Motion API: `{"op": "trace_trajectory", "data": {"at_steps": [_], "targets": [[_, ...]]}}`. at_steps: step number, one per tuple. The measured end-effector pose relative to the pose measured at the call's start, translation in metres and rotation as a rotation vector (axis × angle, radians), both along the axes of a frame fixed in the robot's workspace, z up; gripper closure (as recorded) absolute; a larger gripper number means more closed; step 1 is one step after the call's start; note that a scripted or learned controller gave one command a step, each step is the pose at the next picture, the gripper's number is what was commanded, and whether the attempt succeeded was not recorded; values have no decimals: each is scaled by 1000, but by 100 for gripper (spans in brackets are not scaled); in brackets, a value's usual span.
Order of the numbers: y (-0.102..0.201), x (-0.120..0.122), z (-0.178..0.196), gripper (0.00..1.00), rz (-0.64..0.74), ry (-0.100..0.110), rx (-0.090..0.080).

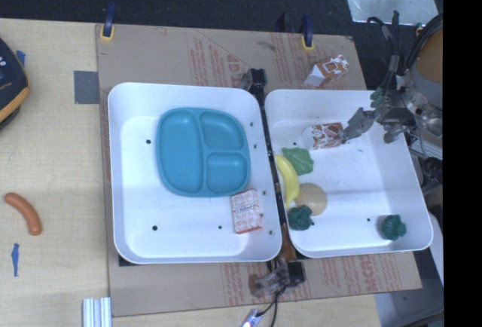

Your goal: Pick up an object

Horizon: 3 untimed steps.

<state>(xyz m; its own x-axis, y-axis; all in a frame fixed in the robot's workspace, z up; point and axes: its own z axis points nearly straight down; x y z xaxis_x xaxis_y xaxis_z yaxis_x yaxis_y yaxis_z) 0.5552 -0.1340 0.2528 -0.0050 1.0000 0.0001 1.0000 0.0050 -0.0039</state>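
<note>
My gripper [370, 128] hangs over the right bin's [392, 175] far right part, open, with nothing between its fingers. One fingertip [352, 127] lies close beside a small brown-and-white packet [325, 135]. Along that bin's left side are a green leafy piece [299, 160], a yellow banana [287, 179], a tan round piece [313, 199] and a dark green broccoli [300, 218]. Another dark green lump [392, 227] sits in the near right corner.
The left bin [132, 190] holds a blue divided plate [203, 151] and a small printed packet [245, 211]. Outside the bins lie a second brown packet [327, 71] on the cardboard, a sausage [24, 212] at the far left, and a dark device [9, 80].
</note>
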Motion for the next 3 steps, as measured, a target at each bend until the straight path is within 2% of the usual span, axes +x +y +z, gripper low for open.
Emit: {"op": "trace_trajectory", "data": {"at_steps": [1, 2, 3], "targets": [[-49, 42, -60, 0, -1, 1, -3], [-15, 81, -123, 0, 1, 0, -1], [27, 5, -162, 0, 0, 2, 0]]}}
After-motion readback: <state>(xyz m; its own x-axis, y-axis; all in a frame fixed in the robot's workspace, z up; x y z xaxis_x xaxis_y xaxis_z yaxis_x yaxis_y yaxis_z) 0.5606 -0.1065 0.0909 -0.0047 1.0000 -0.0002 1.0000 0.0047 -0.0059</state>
